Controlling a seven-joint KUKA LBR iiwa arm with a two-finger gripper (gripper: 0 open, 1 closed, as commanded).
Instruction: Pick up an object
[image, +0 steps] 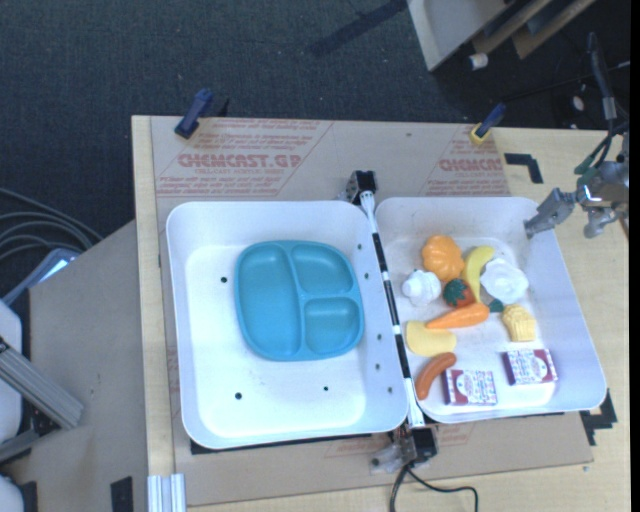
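Toy foods, the objects offered for picking, lie grouped in the right bin (575, 330). We see an orange gourd-like piece (442, 256) at the top of the group, with a yellow banana (478, 266) just to its right and a white bulb of garlic (421, 287) just below and to its left. A small green and red piece (459, 293) sits between these, and a white piece (503, 282) touches the banana's lower end. Below them a carrot (459, 318) lies nearly level, with a corn cob (518, 322) to its right. A pale yellow piece (429, 338) and a reddish sausage (434, 373) lie nearer the dividing wall. Two small red and white cartons (470, 385) (528, 366) rest side by side at the front.

The left bin (200, 380) holds a blue divided plate (298, 298), lying flat near its centre.

The gripper (572, 205) hangs over the right bin's far right corner, well apart from the foods. We cannot tell whether it is parted or closed; we see nothing in it.
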